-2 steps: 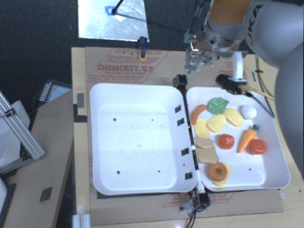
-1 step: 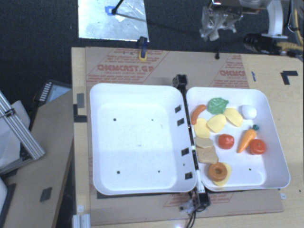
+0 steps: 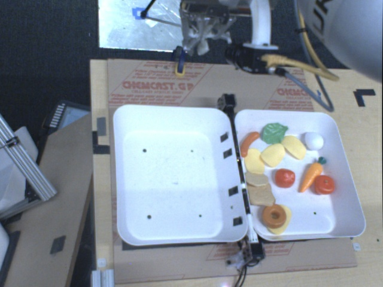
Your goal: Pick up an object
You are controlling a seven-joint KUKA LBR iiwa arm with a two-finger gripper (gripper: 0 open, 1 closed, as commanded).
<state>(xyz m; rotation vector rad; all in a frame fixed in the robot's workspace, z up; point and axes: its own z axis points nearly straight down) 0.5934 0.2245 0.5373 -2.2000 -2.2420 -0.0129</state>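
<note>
The right bin (image 3: 347, 214) holds several toy foods: a green leaf (image 3: 274, 132), a white egg (image 3: 313, 140), yellow pieces (image 3: 273, 155), a red tomato (image 3: 284, 177), a carrot (image 3: 310, 176), a second red tomato (image 3: 324, 185), tan bread slices (image 3: 260, 194) and a brown donut (image 3: 275, 215). My gripper (image 3: 198, 45) hangs high at the top of the view, beyond the far edge of the left bin (image 3: 119, 160). It is far from all the foods. Its fingers stand open and nothing is between them.
Both bins rest on a cardboard sheet (image 3: 155, 85) and are joined by a black hinge strip (image 3: 236, 160). A yellow-and-blue clamp (image 3: 179, 61) sits at the sheet's far edge. Cables (image 3: 299, 70) trail from the arm at the upper right. An aluminium rail (image 3: 24, 166) stands at the left.
</note>
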